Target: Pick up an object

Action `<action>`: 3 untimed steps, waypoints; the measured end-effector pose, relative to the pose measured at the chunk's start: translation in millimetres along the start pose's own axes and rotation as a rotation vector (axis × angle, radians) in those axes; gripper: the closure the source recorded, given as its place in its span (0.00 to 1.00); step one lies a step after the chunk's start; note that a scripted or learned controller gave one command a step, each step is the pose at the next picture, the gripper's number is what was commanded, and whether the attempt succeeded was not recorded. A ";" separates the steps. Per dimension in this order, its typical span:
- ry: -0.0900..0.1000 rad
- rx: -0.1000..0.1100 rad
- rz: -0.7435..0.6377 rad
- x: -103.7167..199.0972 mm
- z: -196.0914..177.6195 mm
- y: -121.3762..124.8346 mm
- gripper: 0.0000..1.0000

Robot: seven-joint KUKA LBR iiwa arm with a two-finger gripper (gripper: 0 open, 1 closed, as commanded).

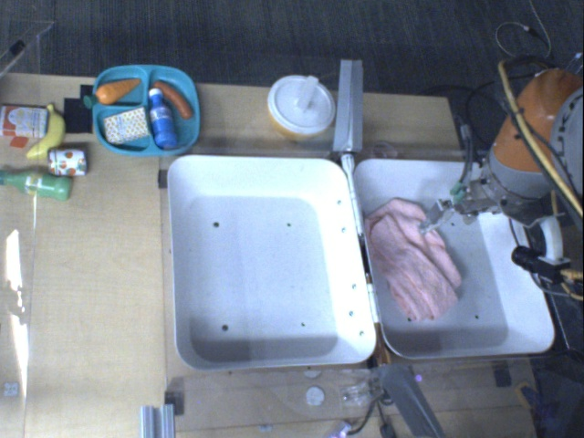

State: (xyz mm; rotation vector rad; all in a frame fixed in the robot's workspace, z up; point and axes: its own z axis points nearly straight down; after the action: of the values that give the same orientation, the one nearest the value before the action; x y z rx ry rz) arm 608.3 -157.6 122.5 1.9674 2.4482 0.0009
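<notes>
You can't tell from this view how the fingers stand; the gripper [436, 217] is small and partly lost against the wrist hardware. Its tip sits at the upper right edge of the pink cloth [415, 258], touching it or just above, you can't say which. The cloth lies crumpled and flat on the floor of the right bin [520, 336], with no part visibly lifted. The left bin [265, 263] sits beside it. So judge the pick as only begun: the arm [538, 126] is at the cloth, but a grasp isn't shown and the lift is all left to do.
</notes>
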 end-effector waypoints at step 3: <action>-0.001 -0.006 0.188 26.3 18.1 7.9 1.00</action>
State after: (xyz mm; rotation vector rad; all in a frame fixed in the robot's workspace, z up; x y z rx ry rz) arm 610.4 -130.2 104.4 2.1850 2.2500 0.0074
